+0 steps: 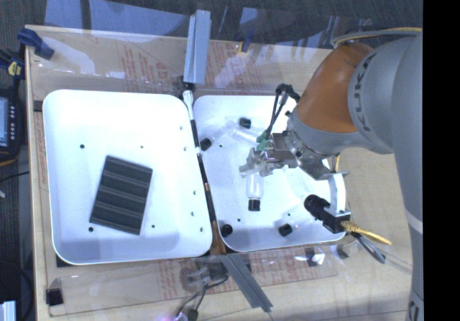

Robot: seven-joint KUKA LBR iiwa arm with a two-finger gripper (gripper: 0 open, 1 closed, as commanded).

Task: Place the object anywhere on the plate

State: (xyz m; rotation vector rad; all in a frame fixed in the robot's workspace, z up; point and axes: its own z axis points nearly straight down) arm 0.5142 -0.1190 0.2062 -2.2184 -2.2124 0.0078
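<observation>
Currently I cannot tell the gripper [257, 161] state; the clear object [254, 184] beneath may slip, missing the ridged plate [122, 194].

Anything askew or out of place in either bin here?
One thing: the dark ribbed plate lies tilted at an angle to the left bin's walls. The gripper is over the right bin, among small scattered dark pieces.

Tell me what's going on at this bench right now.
A grey robot arm with an orange band reaches in from the right over the right bin, its pincer low among some small clear and black pieces. The dark ridged plate lies in the left bin with nothing on it, so the placing is not yet done.
</observation>
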